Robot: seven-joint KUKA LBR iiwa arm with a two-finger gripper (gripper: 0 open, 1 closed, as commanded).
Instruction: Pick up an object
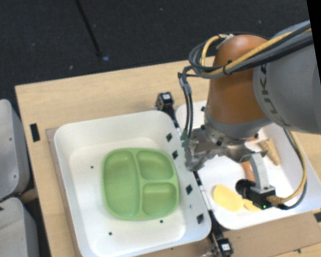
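My arm's orange wrist band (pixel 237 90) hangs over the right white bin (pixel 310 191) and hides much of it. The gripper (pixel 198 152) shows as metal parts at the bin's left wall, below the band. A yellow curved object (pixel 227 198) lies at the front of this bin, just right of and below the gripper. A small orange-red object (pixel 248 171) sits behind it, partly hidden by a black fitting (pixel 253 192). A tan piece (pixel 268 149) lies further right, under the arm's cable.
The left white bin (pixel 88 242) holds a green divided plate (pixel 139 182) at its middle. Black clips (pixel 164 101) sit along the ridge between the bins. A yellow cable (pixel 301 174) loops over the right bin. Wooden bench edges (pixel 33 104) surround both bins.
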